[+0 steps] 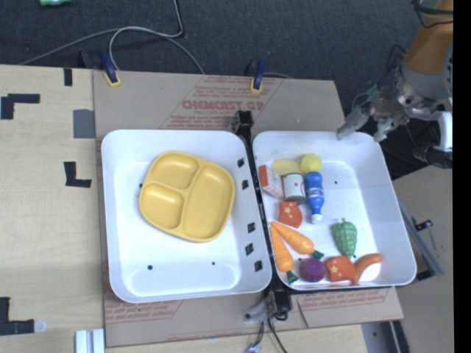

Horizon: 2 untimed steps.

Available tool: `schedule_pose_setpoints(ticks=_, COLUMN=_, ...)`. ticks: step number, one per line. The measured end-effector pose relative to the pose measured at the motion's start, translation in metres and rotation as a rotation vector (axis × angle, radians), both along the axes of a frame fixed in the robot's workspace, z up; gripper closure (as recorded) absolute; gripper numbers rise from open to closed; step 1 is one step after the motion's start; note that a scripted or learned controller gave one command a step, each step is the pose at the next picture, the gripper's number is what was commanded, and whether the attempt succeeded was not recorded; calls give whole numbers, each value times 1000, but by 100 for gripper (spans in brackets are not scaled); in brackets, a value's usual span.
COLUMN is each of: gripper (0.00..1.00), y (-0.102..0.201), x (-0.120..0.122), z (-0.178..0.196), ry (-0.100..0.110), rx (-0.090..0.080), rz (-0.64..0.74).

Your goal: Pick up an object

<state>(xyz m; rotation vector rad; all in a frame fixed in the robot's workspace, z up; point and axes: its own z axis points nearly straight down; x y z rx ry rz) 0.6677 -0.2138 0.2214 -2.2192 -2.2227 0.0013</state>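
Claw [366,123] (spread open, holding nothing) hovers up-right of the blue bottle [314,194]

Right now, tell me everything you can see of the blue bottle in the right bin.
The blue bottle looks like a small plastic toy: blue body, white cap end and a pale label patch. It lies on its side on the floor of the right bin, cap pointing toward the bin's near edge. A yellow ball sits at its far end and a small can lies close alongside it.
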Motion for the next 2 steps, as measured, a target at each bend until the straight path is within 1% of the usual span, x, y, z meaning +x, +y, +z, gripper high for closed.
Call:
schedule_pose_setpoints(ticks=1, gripper=0, y=34, x=2, z=-135, ry=-4, rx=-2, rz=1)
schedule_pose_setpoints(ticks=2, gripper=100, y=33, x=2, z=-125, ry=-5, rx=-5, rz=2)
